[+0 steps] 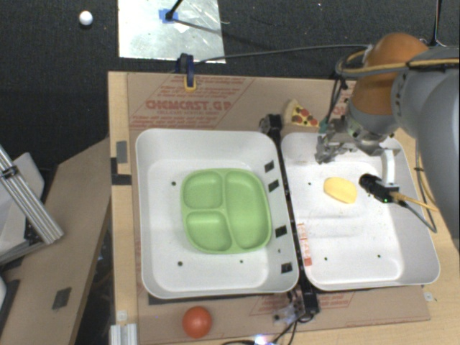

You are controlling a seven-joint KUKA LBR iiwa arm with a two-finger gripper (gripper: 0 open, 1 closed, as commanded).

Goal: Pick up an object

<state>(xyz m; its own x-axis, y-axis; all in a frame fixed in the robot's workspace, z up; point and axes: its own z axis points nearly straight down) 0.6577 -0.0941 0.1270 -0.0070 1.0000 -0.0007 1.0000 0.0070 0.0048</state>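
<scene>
A yellow lump [341, 190] lies on the floor of the right bin [359, 257], in its upper middle. My gripper [327, 152] hangs over the bin's far left corner, a short way up and left of the lump and apart from it. Nothing shows between its fingers. A green divided plate [226, 210] rests in the middle of the left bin [165, 264].
A pizza-slice toy [300, 113] lies on the cardboard behind the right bin. A red-orange ball [197, 321] sits on the bench in front of the left bin. A blue-and-yellow clamp [187, 70] grips the board's far edge.
</scene>
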